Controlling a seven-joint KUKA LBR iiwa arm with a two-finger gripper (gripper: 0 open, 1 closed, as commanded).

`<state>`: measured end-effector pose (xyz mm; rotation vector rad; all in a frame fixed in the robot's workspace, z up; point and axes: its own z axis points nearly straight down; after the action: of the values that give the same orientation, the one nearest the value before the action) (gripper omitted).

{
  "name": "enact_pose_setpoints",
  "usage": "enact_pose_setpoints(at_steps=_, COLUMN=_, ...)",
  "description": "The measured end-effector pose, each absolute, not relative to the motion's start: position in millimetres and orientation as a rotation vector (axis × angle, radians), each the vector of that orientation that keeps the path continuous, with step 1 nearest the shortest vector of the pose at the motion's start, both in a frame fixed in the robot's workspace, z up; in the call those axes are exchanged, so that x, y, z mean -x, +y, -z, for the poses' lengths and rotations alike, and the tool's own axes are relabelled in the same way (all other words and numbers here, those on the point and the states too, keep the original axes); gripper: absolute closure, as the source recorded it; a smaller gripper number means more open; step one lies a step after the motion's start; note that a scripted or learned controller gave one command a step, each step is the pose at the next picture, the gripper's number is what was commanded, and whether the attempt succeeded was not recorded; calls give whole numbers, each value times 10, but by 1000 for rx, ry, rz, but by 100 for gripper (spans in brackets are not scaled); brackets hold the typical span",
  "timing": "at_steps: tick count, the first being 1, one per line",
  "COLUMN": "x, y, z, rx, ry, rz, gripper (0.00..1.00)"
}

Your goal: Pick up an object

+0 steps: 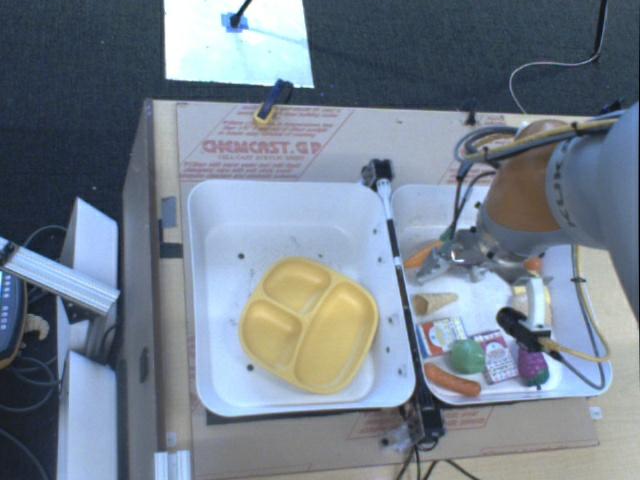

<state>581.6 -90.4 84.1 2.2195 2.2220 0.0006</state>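
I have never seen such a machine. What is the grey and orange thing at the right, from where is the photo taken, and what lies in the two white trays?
It is a robot arm, grey with an orange band, reaching in from the right. At its end sits a gripper, a two-finger hand for grasping things. The one camera is fixed above the bench and looks down at a slant. The left bin holds a yellow divided plate. The right bin holds small toy foods, among them an orange carrot, a cone, a green ball, a red sausage and a purple piece. The gripper hangs low over the right bin, near the carrot. I cannot tell from this picture whether it holds anything.
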Motion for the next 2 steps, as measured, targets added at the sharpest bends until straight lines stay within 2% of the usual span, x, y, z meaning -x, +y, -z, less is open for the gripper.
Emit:
enact_pose_setpoints(at_steps=1, x=-6253, y=-911, z=-850, rx=-2217, ry=2222, rz=-4, gripper=0)
enact_pose_setpoints(at_steps=2, x=-6593, y=-950, z=-820, rx=-2234, ry=2240, rz=29, gripper=0)
